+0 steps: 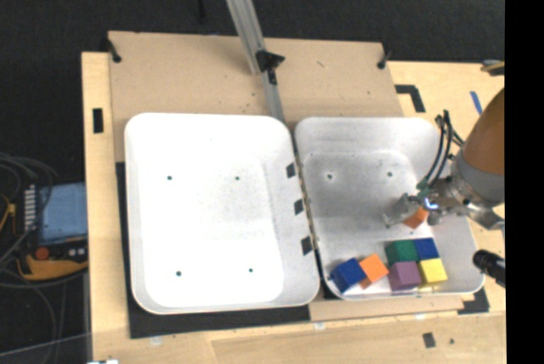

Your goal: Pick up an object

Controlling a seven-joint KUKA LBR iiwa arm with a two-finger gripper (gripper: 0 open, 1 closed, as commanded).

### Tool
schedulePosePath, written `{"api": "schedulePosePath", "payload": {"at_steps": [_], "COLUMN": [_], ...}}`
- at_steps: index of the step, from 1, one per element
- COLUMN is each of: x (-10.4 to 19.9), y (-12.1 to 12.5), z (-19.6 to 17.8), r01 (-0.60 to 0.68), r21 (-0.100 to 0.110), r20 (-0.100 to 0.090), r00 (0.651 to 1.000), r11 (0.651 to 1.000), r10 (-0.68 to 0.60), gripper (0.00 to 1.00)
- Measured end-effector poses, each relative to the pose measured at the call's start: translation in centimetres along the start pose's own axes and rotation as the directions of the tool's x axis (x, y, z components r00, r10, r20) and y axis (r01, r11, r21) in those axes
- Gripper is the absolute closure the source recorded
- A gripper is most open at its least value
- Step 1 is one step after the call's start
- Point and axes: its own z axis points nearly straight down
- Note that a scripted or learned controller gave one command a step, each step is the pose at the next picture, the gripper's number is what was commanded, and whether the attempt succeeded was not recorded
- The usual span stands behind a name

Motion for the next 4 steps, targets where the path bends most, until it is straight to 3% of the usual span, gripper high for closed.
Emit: {"api": "schedulePosePath", "payload": {"at_steps": [1, 2, 4], "x": [0.8, 0.7, -0.5], "y": [-0.1, 0.2, 1.6], "z": [5.7, 4.3, -7.7], "r01": [-0.002, -0.008, 0.005], "r21": [0.0, -0.011, -0.013], "r20": [-0.001, 0.0, 0.003], "r00": [1.0, 1.0, 1.0], "r11": [1.0, 1.0, 1.0], "r10": [0.002, 0.008, -0.005], "gripper": [0.0, 1.0, 1.0]}}
